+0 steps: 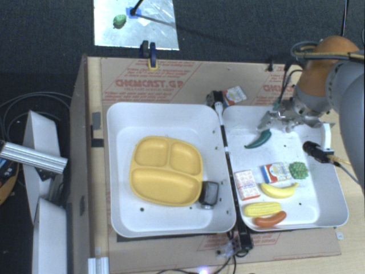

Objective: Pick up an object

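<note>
My gripper [274, 120] hangs over the far part of the right bin [331, 198], at the end of the grey arm with the orange band. A dark green chili pepper [258, 140] lies curved just below and left of the gripper, its upper end close to the gripper's tip; I cannot tell whether they touch. Nearer the front of that bin lie a red-and-white carton [246, 184], a small printed box [276, 172], a broccoli floret [298, 169], a banana [278, 190], a corn cob [261, 209] and a sausage [268, 220].
The left bin [122, 130] holds a yellow divided plate [167, 170] with a dark grey block [209, 193] against its right edge. A small packet [234, 95] lies on the cardboard behind the bins. The middle ridge [226, 153] separates both bins.
</note>
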Available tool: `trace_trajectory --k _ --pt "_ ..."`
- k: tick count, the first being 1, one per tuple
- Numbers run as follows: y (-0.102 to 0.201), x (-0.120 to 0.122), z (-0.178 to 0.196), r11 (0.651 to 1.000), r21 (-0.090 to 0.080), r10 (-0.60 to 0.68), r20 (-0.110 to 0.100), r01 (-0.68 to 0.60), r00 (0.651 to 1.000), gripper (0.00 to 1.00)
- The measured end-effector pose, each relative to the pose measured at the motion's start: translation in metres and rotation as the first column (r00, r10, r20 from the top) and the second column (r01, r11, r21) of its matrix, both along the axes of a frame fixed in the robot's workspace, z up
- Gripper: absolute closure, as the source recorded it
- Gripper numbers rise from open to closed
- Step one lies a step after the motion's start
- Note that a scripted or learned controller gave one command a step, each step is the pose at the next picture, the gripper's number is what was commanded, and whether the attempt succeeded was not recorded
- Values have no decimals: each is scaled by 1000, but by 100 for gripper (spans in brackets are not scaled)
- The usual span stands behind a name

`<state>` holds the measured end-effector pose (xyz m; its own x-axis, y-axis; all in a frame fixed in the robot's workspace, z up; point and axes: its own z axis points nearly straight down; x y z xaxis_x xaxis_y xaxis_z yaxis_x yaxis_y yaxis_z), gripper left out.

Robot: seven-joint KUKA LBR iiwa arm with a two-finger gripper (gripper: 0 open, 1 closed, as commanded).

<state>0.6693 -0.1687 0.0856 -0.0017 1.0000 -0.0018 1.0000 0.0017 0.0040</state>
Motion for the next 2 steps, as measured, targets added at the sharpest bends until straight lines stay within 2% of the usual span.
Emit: trace_trajectory --k 1,2 --pt "0 1 12 1000 -1 3 4 -3 1000 100" --pt "0 1 11 1000 -1 3 3 -3 1000 0"
